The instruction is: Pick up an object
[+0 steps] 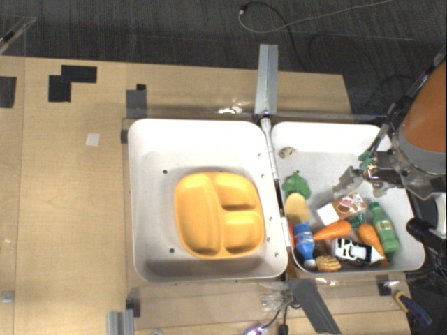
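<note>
Bins: we count two (140, 208), (307, 145).
Left bin: one yellow tray (218, 213).
Right bin: two carrots (331, 231), (371, 241), one green bottle (383, 229).
Gripper (357, 175), right edge: fingers spread, grasping nothing.

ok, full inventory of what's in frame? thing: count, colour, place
bins: 2, white, side by side on the bench
divided tray: 1, yellow, middle of the left bin
broccoli toy: 1, green, right bin by the divider
pale yellow piece: 1, below the broccoli toy
blue bottle: 1, right bin, near front edge
carrots: 2, orange, right bin front
green bottle: 1, right bin, right side
black-and-white item: 1, front of right bin
small tan item: 1, front edge of right bin
cable: 1, black, on the floor behind
arm: 1, grey and orange, from the right
gripper: 1, over the right bin
</note>
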`<action>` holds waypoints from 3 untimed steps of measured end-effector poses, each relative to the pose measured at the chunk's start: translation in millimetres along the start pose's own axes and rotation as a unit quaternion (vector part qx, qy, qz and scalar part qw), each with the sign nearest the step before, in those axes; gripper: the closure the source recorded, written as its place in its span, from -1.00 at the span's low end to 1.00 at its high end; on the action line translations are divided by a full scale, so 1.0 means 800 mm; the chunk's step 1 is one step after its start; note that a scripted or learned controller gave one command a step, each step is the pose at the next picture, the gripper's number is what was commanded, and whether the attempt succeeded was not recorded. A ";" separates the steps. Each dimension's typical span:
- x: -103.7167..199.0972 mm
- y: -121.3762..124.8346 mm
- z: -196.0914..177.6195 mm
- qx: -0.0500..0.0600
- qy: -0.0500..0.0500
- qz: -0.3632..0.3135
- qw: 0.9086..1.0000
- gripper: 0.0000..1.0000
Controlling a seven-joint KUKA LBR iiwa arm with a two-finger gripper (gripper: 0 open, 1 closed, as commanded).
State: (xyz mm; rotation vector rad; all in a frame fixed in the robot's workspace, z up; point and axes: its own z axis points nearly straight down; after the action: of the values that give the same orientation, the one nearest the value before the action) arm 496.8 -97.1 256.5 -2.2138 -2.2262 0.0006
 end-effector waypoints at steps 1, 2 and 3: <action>0.010 -0.003 0.187 -0.001 0.000 0.076 0.997 -1.00; 0.006 0.057 0.132 0.001 -0.001 0.354 0.935 -1.00; 0.007 0.057 0.122 0.004 -0.001 0.350 0.937 1.00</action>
State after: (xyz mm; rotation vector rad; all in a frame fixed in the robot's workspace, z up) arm 542.2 -91.3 158.7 -2.8491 -1.3099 0.0117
